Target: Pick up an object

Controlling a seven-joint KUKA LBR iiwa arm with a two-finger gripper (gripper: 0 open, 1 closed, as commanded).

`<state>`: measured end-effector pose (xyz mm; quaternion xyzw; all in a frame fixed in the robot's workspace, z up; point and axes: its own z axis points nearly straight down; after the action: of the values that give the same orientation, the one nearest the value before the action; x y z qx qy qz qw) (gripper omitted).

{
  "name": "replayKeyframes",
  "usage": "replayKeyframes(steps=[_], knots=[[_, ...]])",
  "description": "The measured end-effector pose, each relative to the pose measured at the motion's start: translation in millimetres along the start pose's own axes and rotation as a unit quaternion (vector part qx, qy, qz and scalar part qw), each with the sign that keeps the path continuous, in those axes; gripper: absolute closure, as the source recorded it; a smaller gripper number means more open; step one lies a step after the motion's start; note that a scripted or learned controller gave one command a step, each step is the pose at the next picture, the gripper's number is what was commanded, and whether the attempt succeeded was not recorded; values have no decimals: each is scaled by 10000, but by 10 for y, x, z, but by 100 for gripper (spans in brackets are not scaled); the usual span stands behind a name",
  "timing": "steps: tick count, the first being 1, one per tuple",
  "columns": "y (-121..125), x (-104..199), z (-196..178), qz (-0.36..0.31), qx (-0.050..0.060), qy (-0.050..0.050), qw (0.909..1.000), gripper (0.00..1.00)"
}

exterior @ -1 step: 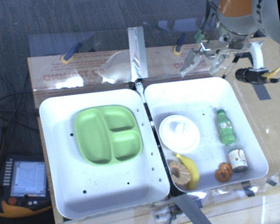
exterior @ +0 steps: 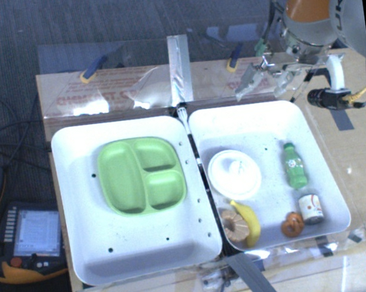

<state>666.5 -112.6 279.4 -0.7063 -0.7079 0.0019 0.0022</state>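
White bins sit side by side: the left bin (exterior: 84, 257) holds a green divided plate (exterior: 141, 175), the right bin (exterior: 319, 156) the pickable things. From its centre, a white bowl (exterior: 234, 172) lies at nine o'clock, a banana (exterior: 248, 222) at seven, a green bottle (exterior: 294, 166) at three, a small can (exterior: 310, 207) at five. Crowding at the lower edge could spoil a grasp, I judge. The gripper (exterior: 270, 84) hovers at twelve, fingers spread, holding nothing.

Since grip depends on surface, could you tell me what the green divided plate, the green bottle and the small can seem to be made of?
Green divided plate: likely moulded plastic, matte, uniform colour with soft rounded ridges. Green bottle: probably translucent glossy plastic, with a white cap and label. Small can: seemingly metal with a printed label, though too small to be sure.
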Motion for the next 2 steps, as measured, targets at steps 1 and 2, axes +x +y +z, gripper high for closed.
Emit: replayKeyframes(steps=[1,2], knots=[[-1807,-635,402,439,7,-3,9990,0],[-1751,-781,1928,628,-53,7,9980,0]])
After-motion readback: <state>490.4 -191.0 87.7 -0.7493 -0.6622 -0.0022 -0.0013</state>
